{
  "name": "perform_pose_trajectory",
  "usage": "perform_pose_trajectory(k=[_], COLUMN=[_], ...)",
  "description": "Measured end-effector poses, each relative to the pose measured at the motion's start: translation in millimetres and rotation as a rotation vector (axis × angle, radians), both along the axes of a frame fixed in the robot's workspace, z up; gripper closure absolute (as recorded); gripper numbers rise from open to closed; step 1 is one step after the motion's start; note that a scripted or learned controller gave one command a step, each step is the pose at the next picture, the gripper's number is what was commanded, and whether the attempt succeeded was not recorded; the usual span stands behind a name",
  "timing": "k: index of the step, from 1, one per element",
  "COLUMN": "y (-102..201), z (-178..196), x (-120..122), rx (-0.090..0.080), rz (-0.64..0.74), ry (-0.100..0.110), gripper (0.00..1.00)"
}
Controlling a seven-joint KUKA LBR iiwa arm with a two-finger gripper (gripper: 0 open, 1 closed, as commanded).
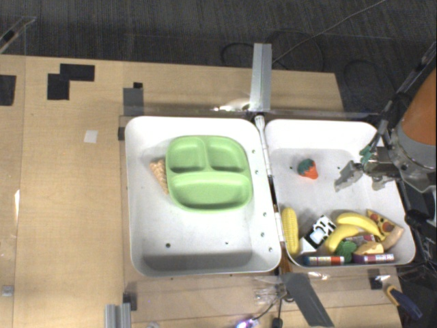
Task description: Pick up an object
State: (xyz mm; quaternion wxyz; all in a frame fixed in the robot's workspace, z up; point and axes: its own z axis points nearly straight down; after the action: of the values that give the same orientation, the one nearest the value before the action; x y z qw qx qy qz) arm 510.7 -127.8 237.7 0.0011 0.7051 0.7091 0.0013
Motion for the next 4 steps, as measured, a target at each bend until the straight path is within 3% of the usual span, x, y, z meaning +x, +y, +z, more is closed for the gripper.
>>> perform_pose_trajectory(k=[1,2,3,4], y=[35,30,-8,23], z=[-48,13,-17,-144], x=[72,56,38,68], rx=[-0.001,0.000,0.000,0.001], rz=[0.150,-0.112,-0.146,-0.219], ry=[-0.001,-0.002,0.000,-0.002], gripper=[0.00,0.00,0.00,0.00])
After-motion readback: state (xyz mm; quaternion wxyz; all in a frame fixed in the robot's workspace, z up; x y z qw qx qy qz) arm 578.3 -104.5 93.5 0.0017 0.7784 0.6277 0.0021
